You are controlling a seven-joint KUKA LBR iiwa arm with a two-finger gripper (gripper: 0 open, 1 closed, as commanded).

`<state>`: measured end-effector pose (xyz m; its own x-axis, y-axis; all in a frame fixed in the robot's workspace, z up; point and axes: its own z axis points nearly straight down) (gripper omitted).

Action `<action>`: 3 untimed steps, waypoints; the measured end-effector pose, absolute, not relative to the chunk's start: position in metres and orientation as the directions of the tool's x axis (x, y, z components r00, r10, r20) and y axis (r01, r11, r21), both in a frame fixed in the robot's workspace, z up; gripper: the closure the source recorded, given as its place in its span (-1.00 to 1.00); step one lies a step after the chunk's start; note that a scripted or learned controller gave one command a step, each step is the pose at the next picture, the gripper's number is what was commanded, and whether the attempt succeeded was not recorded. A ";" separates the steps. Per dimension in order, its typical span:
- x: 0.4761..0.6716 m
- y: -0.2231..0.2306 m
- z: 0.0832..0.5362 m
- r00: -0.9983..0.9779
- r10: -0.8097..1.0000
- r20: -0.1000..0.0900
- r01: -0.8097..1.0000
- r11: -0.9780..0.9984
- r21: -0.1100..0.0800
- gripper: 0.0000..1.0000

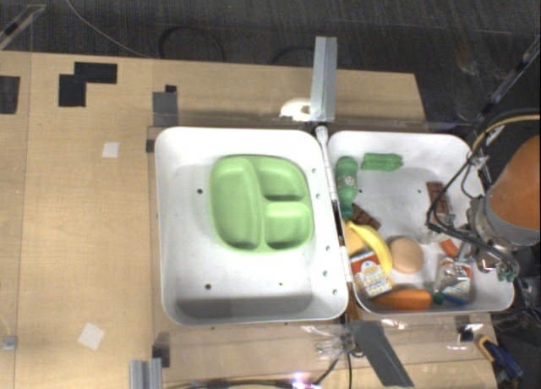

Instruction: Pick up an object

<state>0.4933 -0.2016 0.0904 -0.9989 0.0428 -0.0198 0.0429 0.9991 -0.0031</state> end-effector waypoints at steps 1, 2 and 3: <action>0.494 -0.198 0.091 -1.000 -0.003 -0.021 -0.002 1.000 -0.007 -1.00; 0.494 -0.201 0.090 -1.000 -0.019 -0.019 -0.019 1.000 -0.004 -1.00; 0.494 -0.190 0.091 -0.996 -0.082 -0.021 -0.081 0.997 -0.011 -1.00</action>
